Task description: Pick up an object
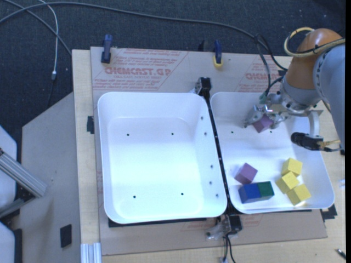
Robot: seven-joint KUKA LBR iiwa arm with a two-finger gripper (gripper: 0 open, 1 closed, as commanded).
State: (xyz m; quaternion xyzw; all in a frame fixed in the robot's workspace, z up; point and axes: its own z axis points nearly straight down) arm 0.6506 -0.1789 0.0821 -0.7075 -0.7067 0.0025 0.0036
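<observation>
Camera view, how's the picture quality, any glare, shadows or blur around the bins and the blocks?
Camera view: even, soft light; the white bins are bright but not blown out, with faint shadows under the blocks. The picture is coarse overall, so the small purple block at the gripper looks fuzzy and the jaws cannot be made out.

**Purple block held above the right bin**

A purple block [262, 124] is gripped between the fingers of the gripper [264, 115] over the right bin [233, 106]. Purple, blue, green and yellow blocks are gathered near its front edge.
</observation>
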